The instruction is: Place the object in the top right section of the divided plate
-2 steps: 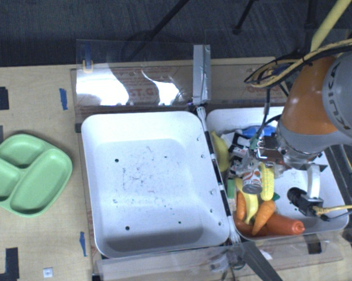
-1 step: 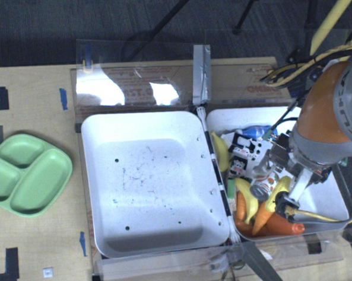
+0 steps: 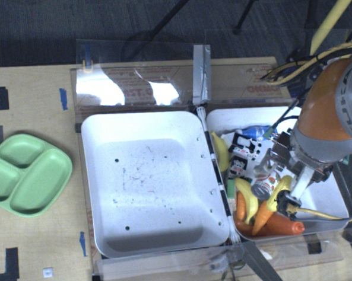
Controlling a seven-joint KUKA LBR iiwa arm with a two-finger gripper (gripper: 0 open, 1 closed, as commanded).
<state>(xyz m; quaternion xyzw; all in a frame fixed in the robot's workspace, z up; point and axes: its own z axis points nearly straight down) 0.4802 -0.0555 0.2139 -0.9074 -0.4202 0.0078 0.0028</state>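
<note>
While the arm point(image 3: 326, 116) reaches in from three o'clock and bends down over the right-hand bin point(image 3: 328, 202), the work looks to be at its first step, the picking; nothing has yet gone toward the green divided plate point(image 3: 28, 174), which sits well apart at nine o'clock on the bare bench, its three sections unfilled. The gripper point(image 3: 285, 204) hangs low at about five o'clock in the scene, among a heap of toy food: a yellow banana point(image 3: 220, 152) against the bin's left wall, an orange carrot point(image 3: 261, 216), a red piece point(image 3: 282, 225) along the near wall, a blue item point(image 3: 255, 130) at the far side. Which of these is the object meant I cannot say; they lie tangled together. Whether the claw is spread or closed cannot be told from this slant, nor whether it has anything in hold. The left-hand bin point(image 3: 148, 174) lies between heap and plate. Next, I judge, comes a sure grasp and a clean lift clear of the bin wall; then a long carry toward nine o'clock, over the left bin, to the plate's upper right section.
</note>
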